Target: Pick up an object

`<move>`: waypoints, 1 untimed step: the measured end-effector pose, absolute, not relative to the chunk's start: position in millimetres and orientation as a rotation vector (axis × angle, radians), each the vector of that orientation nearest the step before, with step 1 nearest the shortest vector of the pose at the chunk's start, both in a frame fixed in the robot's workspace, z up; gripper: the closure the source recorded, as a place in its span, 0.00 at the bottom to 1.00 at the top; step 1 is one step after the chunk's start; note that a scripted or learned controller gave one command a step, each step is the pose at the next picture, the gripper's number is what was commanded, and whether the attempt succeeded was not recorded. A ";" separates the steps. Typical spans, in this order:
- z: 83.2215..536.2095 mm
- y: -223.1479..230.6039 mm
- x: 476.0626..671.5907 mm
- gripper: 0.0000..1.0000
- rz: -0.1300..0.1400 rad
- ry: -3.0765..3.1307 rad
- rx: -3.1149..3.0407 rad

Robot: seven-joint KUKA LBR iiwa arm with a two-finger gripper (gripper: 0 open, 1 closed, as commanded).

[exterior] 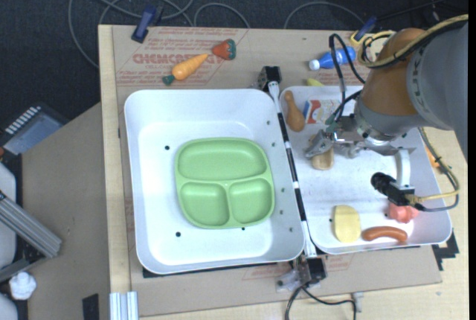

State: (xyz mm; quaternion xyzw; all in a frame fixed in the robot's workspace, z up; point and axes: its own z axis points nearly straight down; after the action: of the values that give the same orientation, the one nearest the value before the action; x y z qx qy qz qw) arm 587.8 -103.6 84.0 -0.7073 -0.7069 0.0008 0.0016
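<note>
My gripper (324,143) hangs low over the upper left part of the right bin (349,184), at the end of the grey arm with its orange band. Directly at its tip lies a small tan lump (321,160) on the bin floor; I cannot tell whether the gripper touches it. A brown drumstick-shaped piece (295,115) and a white card with red print (320,112) lie just behind the gripper. Near the front of the bin are a yellow wedge (346,223), a red sausage (385,234) and a pink piece (402,213).
The left bin (149,162) holds a green divided plate (224,181). On the bench behind the bins lie a toy carrot (187,67), a red-and-green piece (224,50) and a blue-and-white bottle (332,58). Cables run beside the right bin's far edge.
</note>
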 end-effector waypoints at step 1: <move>94.5 -103.6 588.6 1.00 0.000 -2.220 -2.222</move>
State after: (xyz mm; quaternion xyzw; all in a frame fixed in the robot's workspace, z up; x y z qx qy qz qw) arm 588.6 -103.6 94.5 -0.7074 -0.7068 0.0001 0.0003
